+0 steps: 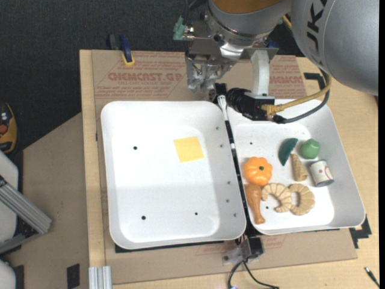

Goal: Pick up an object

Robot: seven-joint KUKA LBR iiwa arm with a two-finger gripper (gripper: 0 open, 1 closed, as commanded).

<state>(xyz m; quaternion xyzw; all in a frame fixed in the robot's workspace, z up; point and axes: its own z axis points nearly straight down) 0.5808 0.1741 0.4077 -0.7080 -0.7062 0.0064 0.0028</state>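
Camera view. Two white bins side by side on the bench. The left bin (120, 179) holds a single flat yellow square (189, 149), lying right of its centre toward the far side. The right bin (337, 131) holds a cluster at its near side: an orange pumpkin-like piece (258, 170), a tan drumstick-shaped piece (254, 202), two tan ridged croissant-like pieces (290, 198), a teal wedge (287, 150), a green round piece (310, 149), a small tan stick (298, 167) and a small white can (320, 173) with a red mark on it, too small to read.

The gripper (203, 80) hangs below the orange-banded wrist at the far edge of the bench, just beyond the far rim where the two bins meet. Nothing sits between its fingers. Finger spacing: cannot tell, since the metal parts merge at this angle.

Key relation: every candidate object lies nearer than the gripper. The yellow square is almost straight toward the near side, slightly left; the cluster is near and to the right. Judgement: the square is the closer and uncrowded target but lies flat, which probably makes a pinch hard; the pumpkin-like piece stands proud but touches its neighbours. The drumstick's long axis runs near to far.

Writing: red lettering on the board beyond the bins reads roughly "CHEMCAST GP", and white letters "KU" show on the arm at top right.
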